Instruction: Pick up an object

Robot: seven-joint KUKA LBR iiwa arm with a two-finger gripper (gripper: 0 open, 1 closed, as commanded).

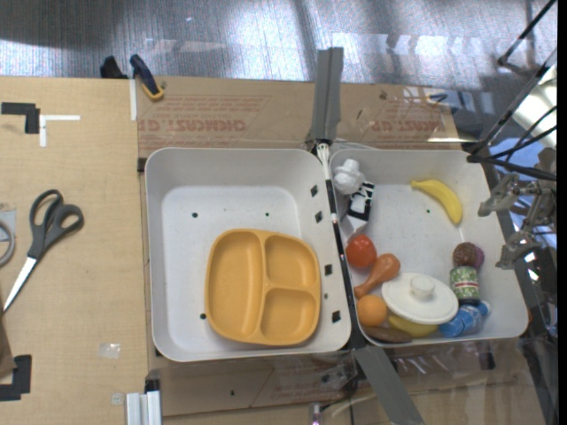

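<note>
Nine or so small objects for the picking, all crowded into the right-hand shallow white plastic bin [496, 321]. Curved yellow toy banana [442, 199] toward the far right part, lying apart from the rest. White-and-black small figure [352, 187] against the far left wall, close to the divide between the bins. Round red toy tomato [361, 251] nearer along that same wall, with an orange-brown toy drumstick [379, 274] just beside it, slanting down to the left. Small orange ball-shaped fruit [372, 310] at the near left, touching a yellow pot capped by a white knobbed lid [419, 298]. Blue crinkled plastic item [464, 319] to the right of the pot, by the near wall. Small green-labelled can [464, 282] above that, and a dark purple round fruit [468, 255] touching the can's far side.

Left-hand shallow white plastic bin [177, 202] alongside, holding one yellow three-compartment plastic tray [263, 286], flat, right way up, toward the near right corner.

Grey metal gripper [511, 225] at the right rim of the right-hand bin, near the purple fruit and the can, blurred against clutter. Jaw state: cannot tell. Nothing seen held.

Black-handled scissors [40, 233] on the tan wooden bench [80, 326] well to the left of the bins. Brown printed cardboard [230, 124] under the far edges of both bins.
</note>
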